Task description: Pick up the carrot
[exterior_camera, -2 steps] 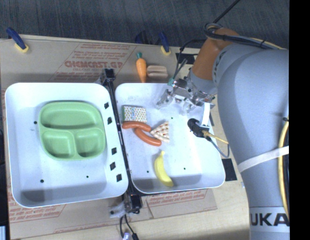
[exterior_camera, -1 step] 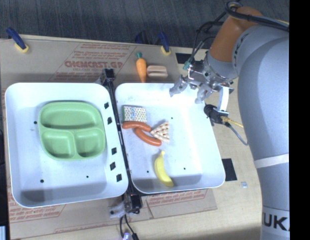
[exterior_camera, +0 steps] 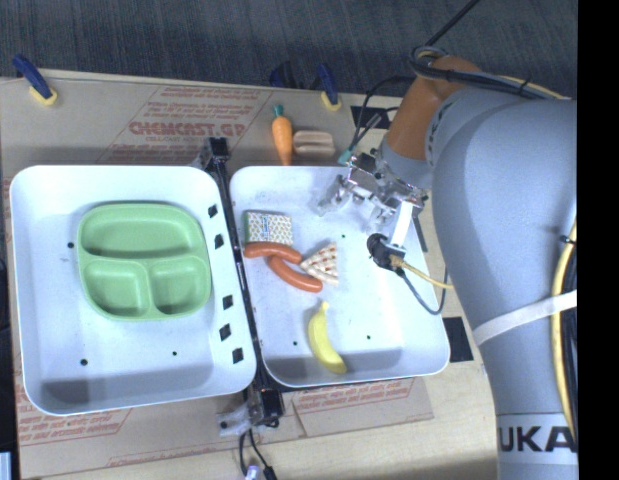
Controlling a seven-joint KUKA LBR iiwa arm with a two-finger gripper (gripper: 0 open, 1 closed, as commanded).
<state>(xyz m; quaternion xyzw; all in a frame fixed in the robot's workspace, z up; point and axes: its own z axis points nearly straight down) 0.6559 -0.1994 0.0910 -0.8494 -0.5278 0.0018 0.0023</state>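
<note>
Gripper (exterior_camera: 341, 190) sat in the right bin's (exterior_camera: 409, 353) upper part — can't tell its grip state.
Carrot (exterior_camera: 281, 136) lay untouched outside, past the rim at about 11 o'clock from it — pickup not started.

— How's the light?
— Even and fairly bright from overhead. The two white bins (exterior_camera: 49, 268) come out clean, with soft grey shadow pooled along their near inner walls.
— Any glare?
— A pale sheen on the grey arm (exterior_camera: 499, 218); nothing blown out.
— Sharpness?
— Soft and low in resolution. The print on the cardboard (exterior_camera: 189, 118) is barely legible, and the dark floor (exterior_camera: 189, 13) looks grainy.
</note>
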